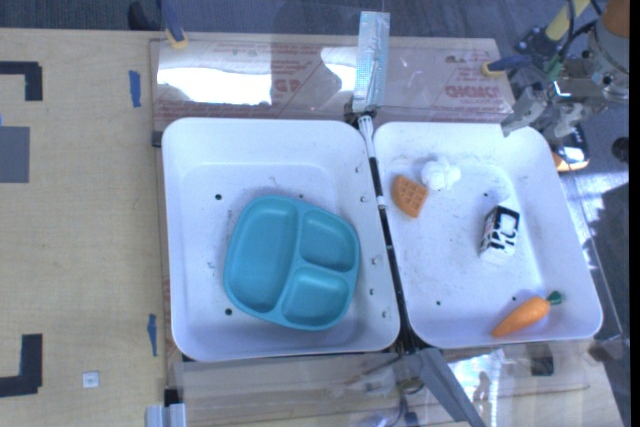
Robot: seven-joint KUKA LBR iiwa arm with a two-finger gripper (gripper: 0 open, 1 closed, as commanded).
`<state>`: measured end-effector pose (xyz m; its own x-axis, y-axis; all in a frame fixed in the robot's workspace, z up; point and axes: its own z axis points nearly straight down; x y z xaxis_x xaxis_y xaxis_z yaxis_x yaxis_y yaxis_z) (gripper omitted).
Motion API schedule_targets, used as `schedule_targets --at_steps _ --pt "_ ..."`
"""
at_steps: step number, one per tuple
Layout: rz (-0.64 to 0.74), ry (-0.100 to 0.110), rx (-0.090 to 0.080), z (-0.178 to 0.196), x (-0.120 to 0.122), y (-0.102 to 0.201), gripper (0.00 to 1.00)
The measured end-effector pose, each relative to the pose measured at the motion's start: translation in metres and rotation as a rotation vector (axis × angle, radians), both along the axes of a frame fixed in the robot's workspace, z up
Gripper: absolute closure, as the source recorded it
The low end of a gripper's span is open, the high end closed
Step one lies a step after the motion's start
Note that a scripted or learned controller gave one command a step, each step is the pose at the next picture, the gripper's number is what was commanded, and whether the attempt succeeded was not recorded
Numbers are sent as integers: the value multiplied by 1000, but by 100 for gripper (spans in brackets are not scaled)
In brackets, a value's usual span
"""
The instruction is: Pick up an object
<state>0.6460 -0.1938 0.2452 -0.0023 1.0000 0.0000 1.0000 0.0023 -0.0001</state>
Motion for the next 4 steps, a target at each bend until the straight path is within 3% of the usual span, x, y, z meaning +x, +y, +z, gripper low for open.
schedule_targets --at_steps 1,2,3,4 --pt "-3 8 2 -135 -40 4 0" --pt "-29 -5 -1 -158 -94 14 0" --pt "-29 -5 -1 -158 -94 14 0" --pt "151 -9 -2 -49 -49 33 0"
